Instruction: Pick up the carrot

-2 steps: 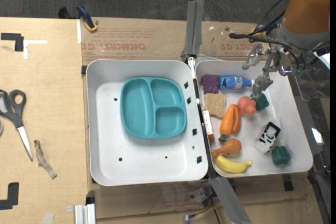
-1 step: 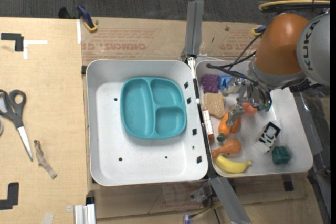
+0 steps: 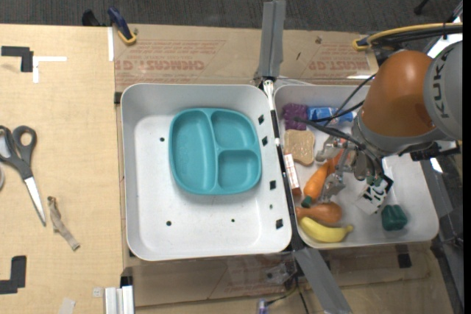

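Observation:
The carrot [image 3: 316,181] is a small orange piece lying at a slant near the left wall of the right bin [image 3: 421,230], just below a slice of bread [image 3: 299,145]. My gripper [image 3: 336,174] hangs low over the bin, right at the carrot's upper right side, touching or almost touching it. The arm's orange band [image 3: 394,95] and grey wrist come in from the right and cover the middle of the bin. The carrot still rests among the other food items.
The right bin also holds purple grapes [image 3: 295,114], a blue item [image 3: 321,114], a brownish fruit [image 3: 324,213], a banana [image 3: 324,232], a green block [image 3: 394,218] and a white-black piece [image 3: 374,193]. A teal divided plate [image 3: 215,151] sits in the left bin [image 3: 143,224]. Scissors [image 3: 23,158] lie on the bench, left.

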You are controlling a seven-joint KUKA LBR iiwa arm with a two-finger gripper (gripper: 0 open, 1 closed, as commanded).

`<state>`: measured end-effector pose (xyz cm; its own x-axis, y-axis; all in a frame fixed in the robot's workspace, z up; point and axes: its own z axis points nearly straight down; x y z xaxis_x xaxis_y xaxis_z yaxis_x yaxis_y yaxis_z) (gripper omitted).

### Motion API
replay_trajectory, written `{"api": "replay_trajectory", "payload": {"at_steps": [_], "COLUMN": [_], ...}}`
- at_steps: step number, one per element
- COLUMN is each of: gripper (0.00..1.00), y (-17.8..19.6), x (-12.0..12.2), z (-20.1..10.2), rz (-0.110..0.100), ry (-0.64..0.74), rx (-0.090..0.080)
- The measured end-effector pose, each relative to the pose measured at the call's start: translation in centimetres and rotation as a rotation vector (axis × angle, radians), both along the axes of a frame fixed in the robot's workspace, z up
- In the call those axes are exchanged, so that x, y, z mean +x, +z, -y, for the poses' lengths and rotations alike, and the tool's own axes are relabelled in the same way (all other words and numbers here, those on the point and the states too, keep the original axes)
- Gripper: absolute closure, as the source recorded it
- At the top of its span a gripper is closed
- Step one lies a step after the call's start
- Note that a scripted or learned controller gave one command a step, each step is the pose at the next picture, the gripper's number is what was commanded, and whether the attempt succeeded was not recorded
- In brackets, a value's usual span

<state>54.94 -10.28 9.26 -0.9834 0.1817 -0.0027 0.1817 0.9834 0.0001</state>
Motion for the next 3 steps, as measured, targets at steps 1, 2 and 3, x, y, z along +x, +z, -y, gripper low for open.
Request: {"api": "replay_trajectory", "payload": {"at_steps": [1,2,3], "gripper": [0.0,1.0,1.0], "y": [0.0,1.0,9.9], "x": [-3.3,-3.2,-4.9], "z": [-0.8,-0.8,-8.4], "rz": [0.003,0.005,0.0], "ry": [-0.044,-0.042,-0.295], "rx": [0.0,-0.001,0.0]}}
